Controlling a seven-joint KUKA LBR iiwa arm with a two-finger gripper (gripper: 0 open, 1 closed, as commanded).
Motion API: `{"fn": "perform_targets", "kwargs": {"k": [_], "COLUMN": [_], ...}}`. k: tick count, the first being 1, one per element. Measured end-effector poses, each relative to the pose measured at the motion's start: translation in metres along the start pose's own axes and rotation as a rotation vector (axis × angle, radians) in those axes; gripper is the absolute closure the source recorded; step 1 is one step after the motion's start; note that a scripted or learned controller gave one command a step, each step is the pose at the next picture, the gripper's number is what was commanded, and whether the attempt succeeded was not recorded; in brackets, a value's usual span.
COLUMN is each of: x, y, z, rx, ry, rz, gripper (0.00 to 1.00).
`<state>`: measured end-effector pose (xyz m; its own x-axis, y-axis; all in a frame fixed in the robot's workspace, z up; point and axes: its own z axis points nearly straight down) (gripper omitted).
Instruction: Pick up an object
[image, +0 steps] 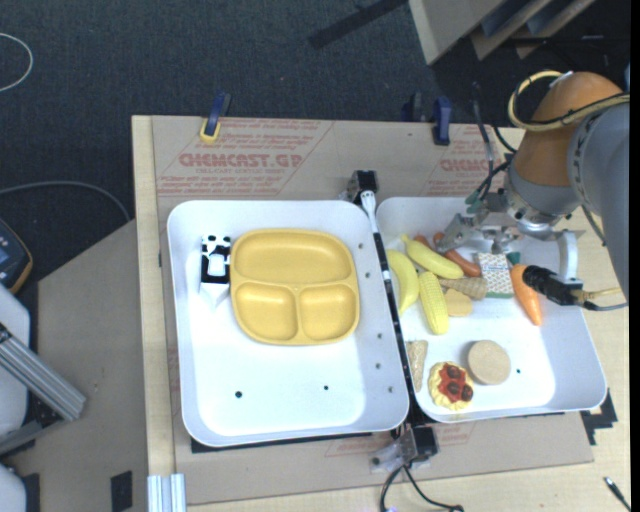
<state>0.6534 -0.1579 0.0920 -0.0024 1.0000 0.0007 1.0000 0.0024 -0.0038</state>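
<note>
The claw (487, 232) hangs low over the back part of the right bin (570, 372), with the grey arm (560, 140) and its orange band rising behind it toward the right; whether the claw is apart or together cannot be told, because the wrist hides its tips from above. Nothing can be seen clamped in it. Just below the claw lies a small speckled white block (495, 272), and to the claw's lower right an orange carrot (527, 295) rests beside a black part of the tool. To the claw's left lie a banana (434, 258) and a second banana (402, 278), with a corn cob (433, 302) just under them. Farther toward the front of the bin sit a round tan cookie (489, 362) and a small pizza (450, 384), touching each other. Well to the claw's left, the left bin (200, 390) holds a yellow divided plate (294, 284).
</note>
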Motion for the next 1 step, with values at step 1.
{"fn": "perform_targets", "kwargs": {"k": [1], "x": [-0.0001], "y": [0.0018], "z": [-0.0144], "rx": [-0.008], "ry": [-0.002], "rz": [0.0], "gripper": [1.0]}}
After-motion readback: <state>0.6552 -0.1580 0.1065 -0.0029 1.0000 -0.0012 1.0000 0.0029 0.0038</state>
